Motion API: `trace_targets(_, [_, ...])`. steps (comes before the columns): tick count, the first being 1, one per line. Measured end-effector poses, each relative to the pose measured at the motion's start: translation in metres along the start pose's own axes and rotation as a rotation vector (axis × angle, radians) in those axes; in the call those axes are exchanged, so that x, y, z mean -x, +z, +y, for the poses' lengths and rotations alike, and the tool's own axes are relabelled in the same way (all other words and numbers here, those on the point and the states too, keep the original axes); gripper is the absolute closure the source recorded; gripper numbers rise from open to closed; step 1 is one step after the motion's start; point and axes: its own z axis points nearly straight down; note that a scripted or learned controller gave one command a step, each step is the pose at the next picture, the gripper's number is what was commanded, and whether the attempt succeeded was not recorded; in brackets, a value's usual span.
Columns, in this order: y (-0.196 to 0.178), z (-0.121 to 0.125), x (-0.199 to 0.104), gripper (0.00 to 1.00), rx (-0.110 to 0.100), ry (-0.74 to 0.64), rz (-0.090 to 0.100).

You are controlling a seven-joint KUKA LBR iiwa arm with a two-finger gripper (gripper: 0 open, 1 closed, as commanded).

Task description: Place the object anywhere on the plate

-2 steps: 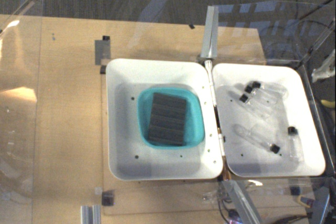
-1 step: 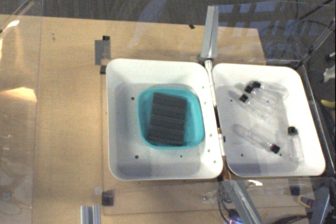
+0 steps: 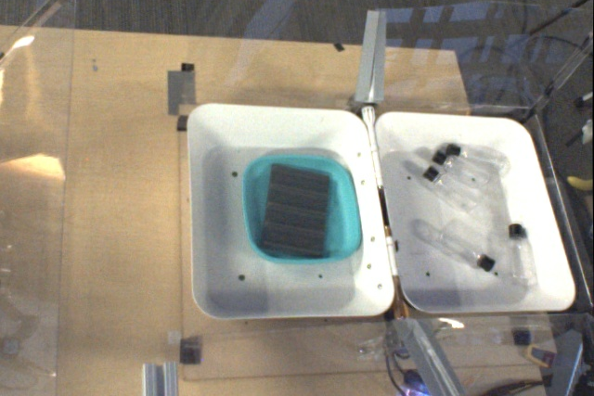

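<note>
- A dark grey ribbed rectangular block [image 3: 297,210] is lying flat on the teal square plastic plate [image 3: 346,220], and the plate is sitting in the middle of the left shallow white bin [image 3: 200,199].
- The block is resting wholly inside the plate's rim, with teal showing on all sides. Its long axis is running near-to-far, the far end leaning slightly to the view's right.
- The right shallow white bin [image 3: 549,227] is holding several clear plastic tubes with black caps [image 3: 459,246], scattered loose and well apart from the plate.
- Both bins are touching along their shared edge on the pale wooden desk [image 3: 111,199].
- Tool state: I cannot tell whether it is spread or pressed together.
- Judgement: if the block is the task's thing, the placing is looking done. The arm enters from the right, so the plate is lying across the bins' shared edge from it.
- Risk, as a guess: any further reach is passing over the tubes first.
</note>
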Motion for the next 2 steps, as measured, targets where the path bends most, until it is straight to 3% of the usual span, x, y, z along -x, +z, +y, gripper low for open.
trace_targets(2, [0.0002, 0.0032, 0.0041, 0.0, -0.001, 0.223, 0.0])
